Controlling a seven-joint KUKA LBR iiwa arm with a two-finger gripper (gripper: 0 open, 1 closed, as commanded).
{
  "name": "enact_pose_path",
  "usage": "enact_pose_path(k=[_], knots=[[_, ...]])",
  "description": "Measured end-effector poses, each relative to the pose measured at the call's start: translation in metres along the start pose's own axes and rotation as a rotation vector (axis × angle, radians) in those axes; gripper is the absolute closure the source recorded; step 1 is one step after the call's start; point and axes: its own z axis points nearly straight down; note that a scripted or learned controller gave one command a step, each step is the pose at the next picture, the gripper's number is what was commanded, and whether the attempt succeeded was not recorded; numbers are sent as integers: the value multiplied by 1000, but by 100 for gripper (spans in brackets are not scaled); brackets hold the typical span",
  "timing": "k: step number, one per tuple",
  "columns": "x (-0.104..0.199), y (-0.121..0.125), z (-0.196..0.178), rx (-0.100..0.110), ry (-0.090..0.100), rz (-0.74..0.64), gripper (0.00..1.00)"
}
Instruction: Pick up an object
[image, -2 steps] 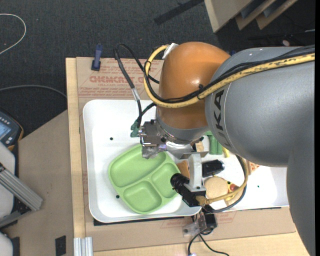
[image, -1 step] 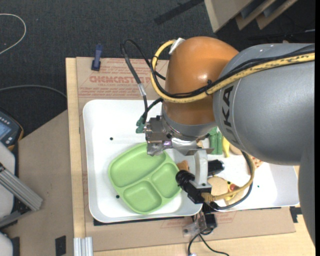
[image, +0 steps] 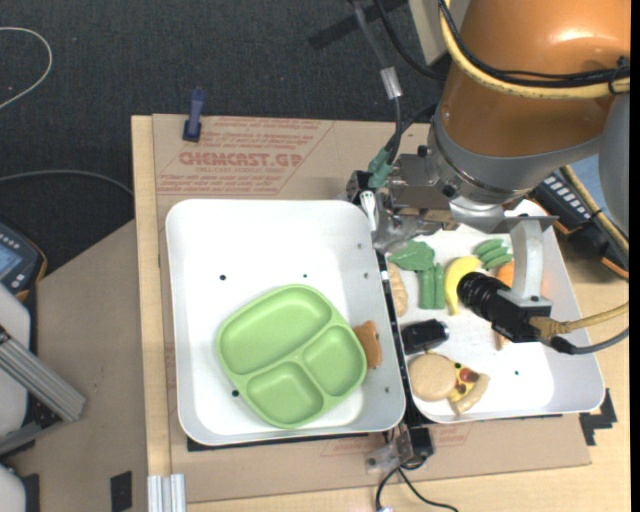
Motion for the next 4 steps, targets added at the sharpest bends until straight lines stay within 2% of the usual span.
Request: enact_pose_path(k=[1,2,3,4], knots=[[75,7,51,23,-3,-13,100],[72,8,37,16,-4,-8,100],[76,-9,76,24,-5,-6,100],[10,-9,143,26,-7,2,100]])
